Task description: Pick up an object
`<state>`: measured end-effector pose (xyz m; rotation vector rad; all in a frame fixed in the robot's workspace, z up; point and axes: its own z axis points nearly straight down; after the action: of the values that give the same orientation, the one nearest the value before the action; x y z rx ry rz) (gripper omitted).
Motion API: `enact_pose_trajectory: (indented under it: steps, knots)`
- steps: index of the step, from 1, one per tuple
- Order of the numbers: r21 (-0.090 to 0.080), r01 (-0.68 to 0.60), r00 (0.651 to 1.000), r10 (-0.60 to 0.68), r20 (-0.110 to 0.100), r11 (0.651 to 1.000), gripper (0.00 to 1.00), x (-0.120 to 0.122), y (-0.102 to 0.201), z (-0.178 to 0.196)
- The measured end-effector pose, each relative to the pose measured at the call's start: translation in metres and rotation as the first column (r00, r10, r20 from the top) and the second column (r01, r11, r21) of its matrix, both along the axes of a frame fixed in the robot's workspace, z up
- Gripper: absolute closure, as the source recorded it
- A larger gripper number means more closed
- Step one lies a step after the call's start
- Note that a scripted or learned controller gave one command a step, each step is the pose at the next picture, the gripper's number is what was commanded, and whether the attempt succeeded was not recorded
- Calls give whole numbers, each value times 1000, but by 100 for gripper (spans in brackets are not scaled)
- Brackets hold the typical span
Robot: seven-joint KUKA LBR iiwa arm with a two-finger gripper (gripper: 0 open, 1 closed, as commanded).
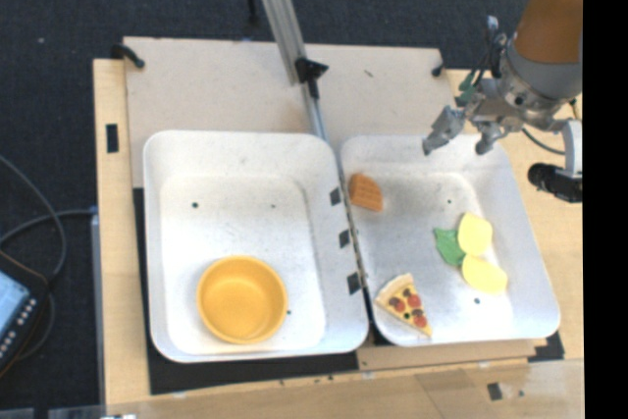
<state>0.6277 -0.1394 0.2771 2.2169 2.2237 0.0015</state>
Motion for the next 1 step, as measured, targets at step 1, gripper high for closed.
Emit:
enact_pose_trajectory:
  steps: [1]
  knots:
    - [0,0,1000,0,0,1000,0,0,0,0]
